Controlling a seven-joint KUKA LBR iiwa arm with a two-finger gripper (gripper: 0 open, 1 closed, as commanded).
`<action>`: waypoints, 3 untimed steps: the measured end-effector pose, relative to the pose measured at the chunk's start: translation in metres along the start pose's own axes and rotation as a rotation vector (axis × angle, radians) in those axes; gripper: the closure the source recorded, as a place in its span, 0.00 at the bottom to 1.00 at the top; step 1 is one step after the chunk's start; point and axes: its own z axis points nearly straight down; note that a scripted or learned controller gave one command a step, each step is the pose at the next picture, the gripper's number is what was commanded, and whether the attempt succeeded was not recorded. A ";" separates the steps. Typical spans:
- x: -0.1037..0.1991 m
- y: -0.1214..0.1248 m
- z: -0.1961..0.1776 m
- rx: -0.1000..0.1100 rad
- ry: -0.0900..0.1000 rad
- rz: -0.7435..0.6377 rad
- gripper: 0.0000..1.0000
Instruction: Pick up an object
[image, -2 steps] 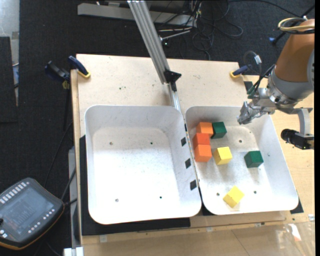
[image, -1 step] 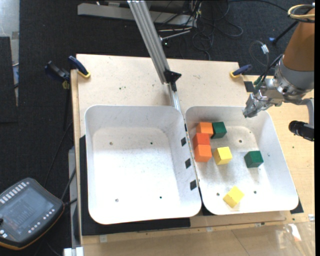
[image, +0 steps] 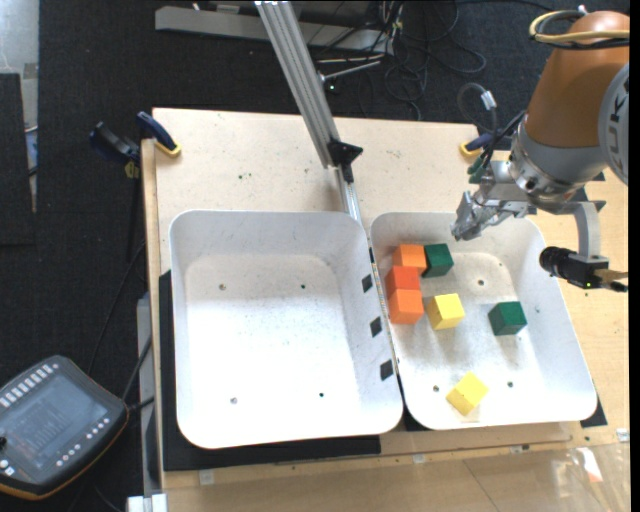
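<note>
the gripper (image: 468, 226) is seen above the right bin's (image: 560, 370) far edge; how far it is parted cannot be told, and nothing is seen held. the dark green cube (image: 437, 259) lies just below-left of it, touching an orange block (image: 408, 257). it is judged light, rigid, best pinched across free flat sides. the worktop (image: 250, 160) beyond is bare.

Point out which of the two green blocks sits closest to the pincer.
The green block touching the orange blocks at the bin's top, just below-left of the pincer. The other green block sits alone, farther down toward the right wall.
</note>
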 end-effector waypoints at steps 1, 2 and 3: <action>0.055 0.008 0.012 0.001 0.001 -0.001 1.00; 0.109 0.001 0.009 0.001 0.001 -0.001 1.00; 0.165 0.006 0.023 0.002 0.000 -0.001 1.00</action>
